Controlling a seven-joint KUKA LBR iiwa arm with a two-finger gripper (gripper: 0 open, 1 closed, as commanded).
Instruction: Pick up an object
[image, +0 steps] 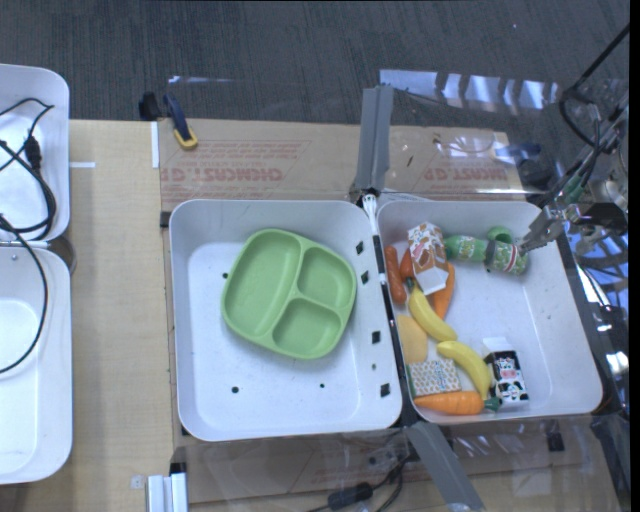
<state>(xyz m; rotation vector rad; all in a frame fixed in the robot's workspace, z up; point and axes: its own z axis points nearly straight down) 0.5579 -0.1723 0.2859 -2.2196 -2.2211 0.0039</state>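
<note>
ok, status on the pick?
Pincer at right bin's far side, next to green bottle. Nothing visibly held. Bananas, carrots, cartons crowd bin's left side. Green plate in left bin.

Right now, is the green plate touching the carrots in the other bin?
Apart. The camera view shows the green plate in the left bin, the divider separating it from the carrots.

Mirrored "CHEMCRST" print on cardboard (240, 160)

a green divided plate (290, 293) lies in the left bin (190, 330); brown cardboard (260, 160) behind; black cables (30, 190) far left
</note>
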